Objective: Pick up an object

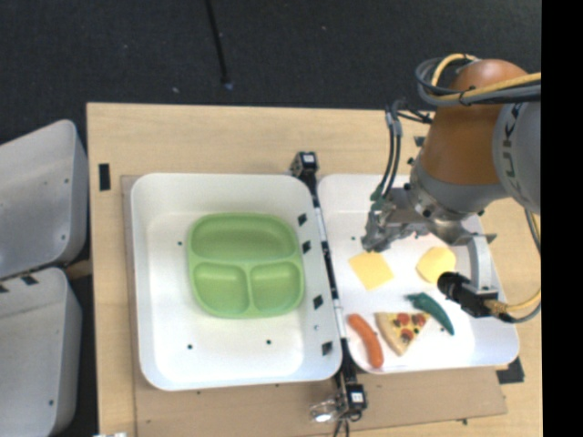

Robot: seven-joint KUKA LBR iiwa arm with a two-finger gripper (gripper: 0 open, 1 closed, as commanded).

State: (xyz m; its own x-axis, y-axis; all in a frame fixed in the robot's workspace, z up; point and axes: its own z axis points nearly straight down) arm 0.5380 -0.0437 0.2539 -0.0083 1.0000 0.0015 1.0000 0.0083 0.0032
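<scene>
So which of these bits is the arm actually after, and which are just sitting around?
Part of the job (pickable, in the right white bin):
flat yellow cheese square
yellow rounded lump
dark green pepper
pizza slice
orange-red sausage
end effector, above the cheese

Just lying about:
green three-compartment plate
left white bin

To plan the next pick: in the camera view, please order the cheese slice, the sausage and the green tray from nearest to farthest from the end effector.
From the end effector:
1. cheese slice, just below it, right bin
2. sausage, lower in that bin
3. green tray, left bin
</scene>
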